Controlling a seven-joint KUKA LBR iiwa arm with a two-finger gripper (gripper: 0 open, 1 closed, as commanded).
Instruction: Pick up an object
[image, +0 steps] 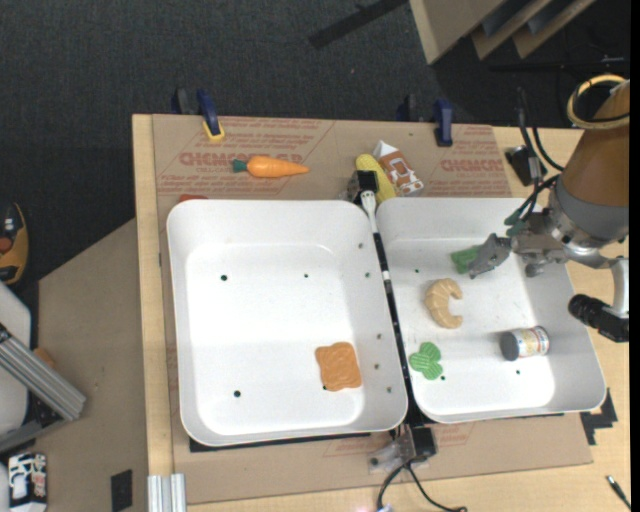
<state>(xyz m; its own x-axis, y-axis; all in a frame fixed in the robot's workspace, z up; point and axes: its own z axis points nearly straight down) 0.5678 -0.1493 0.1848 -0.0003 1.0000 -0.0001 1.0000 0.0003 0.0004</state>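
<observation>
We see our fingers (487, 258) low in the right bin (560, 398), touching a green piece (463, 260); we cannot tell how far they are open or whether they hold it. Nearby lie a croissant (445, 302), green leaf (426, 361) and can (526, 343); a waffle (338, 366) sits in the left bin (200, 330)

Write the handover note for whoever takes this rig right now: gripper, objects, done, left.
Gripper: low over the right bin, at a green object by its far side; grasp not confirmable.
Right bin also holds a croissant, a green leafy piece and a small can on its side.
Left bin: one orange waffle-like piece.
On the board behind the bins: a carrot.
Done: nothing visibly lifted.
Left: secure one object and raise it.
</observation>
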